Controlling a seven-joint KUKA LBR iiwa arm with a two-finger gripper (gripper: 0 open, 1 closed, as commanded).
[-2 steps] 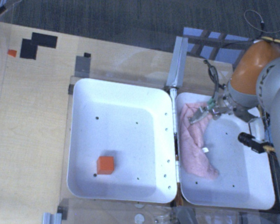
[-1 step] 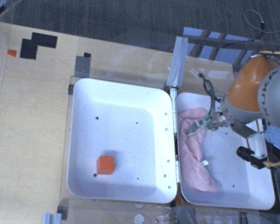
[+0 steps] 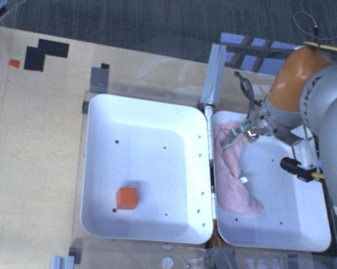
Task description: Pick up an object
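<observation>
Gripper (image 3: 239, 135) sits at the pink cloth (image 3: 234, 172). I cannot tell its grip. Nothing looks lifted yet.

Two white bins (image 3: 93, 152), one orange block (image 3: 127, 198), one pink cloth (image 3: 233, 175)

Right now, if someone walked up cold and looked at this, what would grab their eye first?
Probably the big grey arm with its orange band, reaching in from the right over the right bin. Its gripper sits at the top end of a pale pink cloth lying along that bin's left side. Next, the small orange block in the left bin.
</observation>
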